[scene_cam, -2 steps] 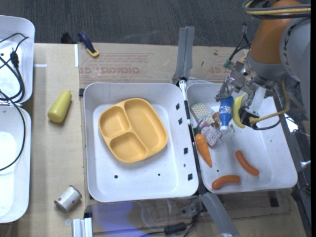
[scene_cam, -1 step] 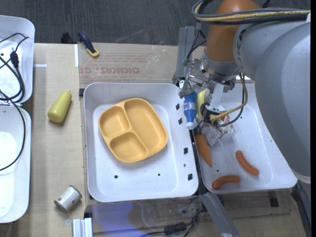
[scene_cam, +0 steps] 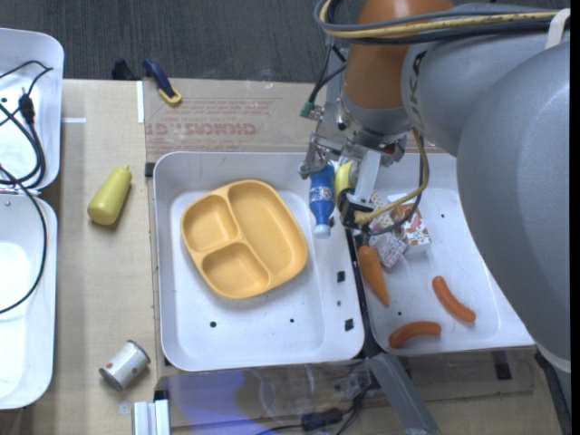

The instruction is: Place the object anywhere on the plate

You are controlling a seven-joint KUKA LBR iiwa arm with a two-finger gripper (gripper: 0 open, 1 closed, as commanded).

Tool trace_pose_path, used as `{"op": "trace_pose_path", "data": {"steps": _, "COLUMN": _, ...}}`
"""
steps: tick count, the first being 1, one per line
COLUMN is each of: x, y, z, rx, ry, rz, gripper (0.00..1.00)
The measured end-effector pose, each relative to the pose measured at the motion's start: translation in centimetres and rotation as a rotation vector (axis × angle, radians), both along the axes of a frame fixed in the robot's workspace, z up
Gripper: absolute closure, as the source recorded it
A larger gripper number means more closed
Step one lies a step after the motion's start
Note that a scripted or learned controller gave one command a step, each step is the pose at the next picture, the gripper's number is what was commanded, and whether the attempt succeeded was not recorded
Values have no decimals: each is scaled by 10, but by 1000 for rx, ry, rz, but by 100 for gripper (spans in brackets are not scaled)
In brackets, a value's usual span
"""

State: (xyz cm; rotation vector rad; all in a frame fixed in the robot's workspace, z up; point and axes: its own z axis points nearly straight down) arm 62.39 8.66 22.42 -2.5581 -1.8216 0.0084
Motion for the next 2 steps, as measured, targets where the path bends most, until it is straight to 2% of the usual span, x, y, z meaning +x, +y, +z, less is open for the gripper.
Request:
{"op": "trace_pose_path", "data": {"steps": 1, "x": 12, "y": 47, "z": -13, "rx": 0, "ry": 1, "rz": 212, "gripper": 100}}
{"op": "trace_pose_path", "data": {"steps": 2, "x": 12, "y": 47, "z": -13, "rx": 0, "ry": 1, "rz": 212, "gripper": 0}}
